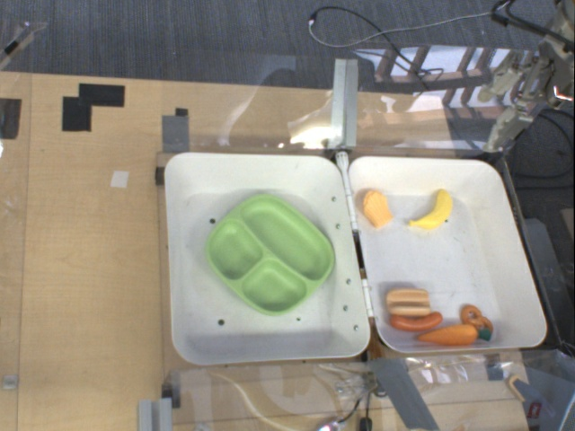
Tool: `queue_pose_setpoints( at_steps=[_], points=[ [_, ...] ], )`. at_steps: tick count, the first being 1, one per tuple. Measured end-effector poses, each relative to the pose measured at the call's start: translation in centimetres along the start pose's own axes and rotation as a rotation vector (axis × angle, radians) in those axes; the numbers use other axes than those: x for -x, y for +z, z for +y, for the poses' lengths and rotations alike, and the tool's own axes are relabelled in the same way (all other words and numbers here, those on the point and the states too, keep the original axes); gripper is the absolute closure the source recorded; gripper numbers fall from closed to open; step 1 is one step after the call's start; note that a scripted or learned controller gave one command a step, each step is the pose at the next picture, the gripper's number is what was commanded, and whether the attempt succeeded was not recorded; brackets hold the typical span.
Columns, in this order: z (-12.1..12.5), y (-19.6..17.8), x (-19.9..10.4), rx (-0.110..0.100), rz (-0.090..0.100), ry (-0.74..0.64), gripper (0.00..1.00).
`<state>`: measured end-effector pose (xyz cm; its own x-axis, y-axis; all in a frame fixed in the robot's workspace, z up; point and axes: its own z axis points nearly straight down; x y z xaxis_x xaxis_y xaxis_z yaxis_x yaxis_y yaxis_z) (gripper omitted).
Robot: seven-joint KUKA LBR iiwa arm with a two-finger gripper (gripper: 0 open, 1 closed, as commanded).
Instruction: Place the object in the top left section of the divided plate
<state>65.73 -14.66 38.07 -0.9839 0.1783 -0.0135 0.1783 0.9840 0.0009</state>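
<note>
A green divided plate [311, 260] lies in the left bin [193, 330], turned at a slant, with three sections that hold nothing. In the right bin [512, 241] lie an orange chunk [377, 209], a yellow banana [432, 212], a hot dog bun [409, 300], a red sausage [415, 321], a carrot [449, 335] and a small orange ring-shaped piece [473, 315]. My gripper [514, 106] hangs blurred beyond the right bin's far right corner, well away from every object and with nothing seen in it.
A grey divider post [345, 97] stands behind the seam between the bins. Black cable [359, 25] loops over the floor behind the bench. Wooden bench top [81, 241] stretches left of the bins.
</note>
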Motion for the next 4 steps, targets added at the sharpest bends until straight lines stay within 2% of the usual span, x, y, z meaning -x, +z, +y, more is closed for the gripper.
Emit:
queue_pose_setpoints(
  at_steps=[3,4],
  points=[
    [0.0,0.0,0.0,0.000,0.000,0.000,0.00],
    [0.5,3.0,0.3,0.000,0.002,0.165,0.00]
  ],
)
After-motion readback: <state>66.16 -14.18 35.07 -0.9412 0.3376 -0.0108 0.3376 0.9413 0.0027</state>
